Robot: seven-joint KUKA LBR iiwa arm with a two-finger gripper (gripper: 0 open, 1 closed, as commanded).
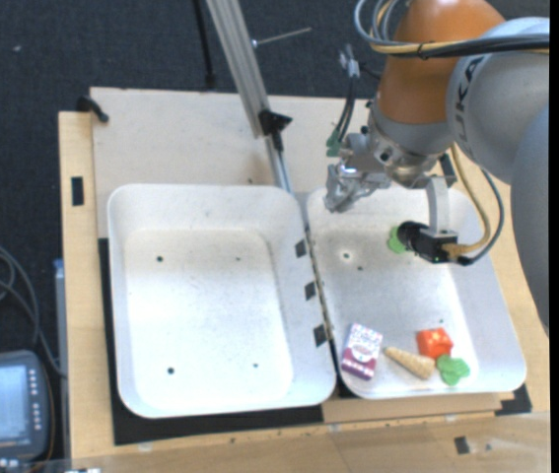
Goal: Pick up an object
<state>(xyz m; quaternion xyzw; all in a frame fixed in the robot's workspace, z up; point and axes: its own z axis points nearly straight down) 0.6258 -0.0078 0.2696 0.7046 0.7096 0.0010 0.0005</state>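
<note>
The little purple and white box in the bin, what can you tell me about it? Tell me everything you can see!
The little box is white on top with a pink-purple pattern and a darker purple lower end. It looks like a small carton, perhaps cardboard. It lies flat and slightly tilted near the front-left corner of the right bin, close to the bin's wall. A tan cone-shaped thing lies just to its right, close by. The gripper is far from it.

The left bin [210,304] lay open throughout. In the right bin [387,274], a purple carton [361,351], cone [410,363], red piece [434,342] and green piece [453,369] crowded the near edge.
</note>
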